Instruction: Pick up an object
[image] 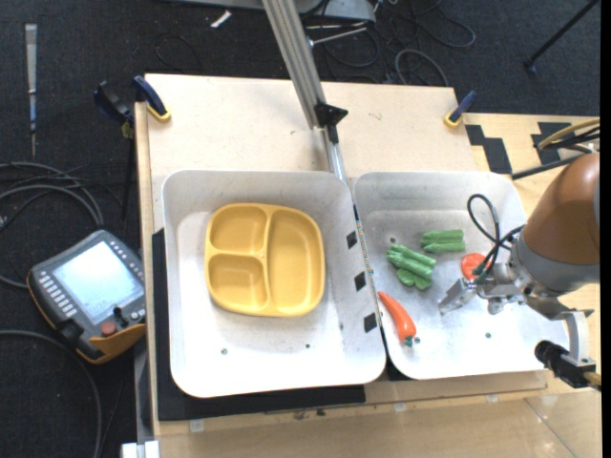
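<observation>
Grey pincer [456, 297] hovering low over right bin [496, 346], nothing gripped.
Hanging with metal fingers [451, 301] parted and released, tips slanting down-left toward bin floor. Lying nearest: small orange-red piece [472, 265] just up-right of tips, partly hidden behind black cable and wrist, shape hard to make out. Sitting left of tips, near: green bean cluster [411, 263], long axis running down-right; second green pod [442, 240] lying beyond it, roughly level across bin. Resting down-left, near bin's left wall: orange carrot [397, 316], long axis slanting down-right, green stub at lower end. Sitting well apart in left bin [186, 351]: yellow divided plate [266, 259]. Judging carrot or bean cluster the clearer target, calling for short shift leftward. Cropping arm's orange band at right edge.
</observation>
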You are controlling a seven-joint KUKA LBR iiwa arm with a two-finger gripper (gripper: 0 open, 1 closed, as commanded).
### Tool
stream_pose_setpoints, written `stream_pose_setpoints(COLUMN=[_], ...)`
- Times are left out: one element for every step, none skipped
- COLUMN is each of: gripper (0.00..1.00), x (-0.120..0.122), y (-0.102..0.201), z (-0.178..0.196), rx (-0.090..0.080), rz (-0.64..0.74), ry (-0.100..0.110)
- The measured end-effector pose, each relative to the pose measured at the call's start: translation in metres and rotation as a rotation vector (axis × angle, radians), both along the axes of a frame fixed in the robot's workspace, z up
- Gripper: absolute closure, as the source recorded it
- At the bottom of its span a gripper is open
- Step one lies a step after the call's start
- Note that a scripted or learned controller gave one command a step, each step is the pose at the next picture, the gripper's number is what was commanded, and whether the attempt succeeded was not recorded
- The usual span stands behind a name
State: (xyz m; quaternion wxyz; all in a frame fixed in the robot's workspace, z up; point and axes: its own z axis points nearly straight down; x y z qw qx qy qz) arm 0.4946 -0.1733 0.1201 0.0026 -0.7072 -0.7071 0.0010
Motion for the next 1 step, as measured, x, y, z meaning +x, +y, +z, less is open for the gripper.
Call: stream_pose_setpoints(gripper=[1.00], x=[0.0015], y=[-0.0011], z=[0.0129], rx=[-0.002], rz=[0.000], ry=[-0.006])
